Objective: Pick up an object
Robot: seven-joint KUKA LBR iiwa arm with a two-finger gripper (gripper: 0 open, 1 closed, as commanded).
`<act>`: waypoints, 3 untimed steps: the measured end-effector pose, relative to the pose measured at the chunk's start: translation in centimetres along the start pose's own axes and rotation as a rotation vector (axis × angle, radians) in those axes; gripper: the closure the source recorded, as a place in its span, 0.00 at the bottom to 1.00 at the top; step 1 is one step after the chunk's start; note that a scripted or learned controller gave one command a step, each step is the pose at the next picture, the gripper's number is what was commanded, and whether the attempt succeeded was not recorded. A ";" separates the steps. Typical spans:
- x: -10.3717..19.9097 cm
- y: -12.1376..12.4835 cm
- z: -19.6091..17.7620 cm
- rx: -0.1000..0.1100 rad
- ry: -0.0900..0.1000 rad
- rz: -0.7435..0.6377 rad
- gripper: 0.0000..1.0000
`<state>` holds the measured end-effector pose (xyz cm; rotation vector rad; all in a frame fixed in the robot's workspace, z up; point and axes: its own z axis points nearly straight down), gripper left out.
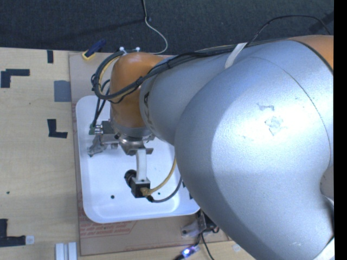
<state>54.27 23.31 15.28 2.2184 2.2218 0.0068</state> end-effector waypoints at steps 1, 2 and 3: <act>-5.8 -6.4 5.1 0.018 -0.007 0.005 0.00; -5.4 -6.2 3.9 0.013 -0.003 -0.001 1.00; -0.7 -0.7 7.1 0.005 -0.001 -0.003 1.00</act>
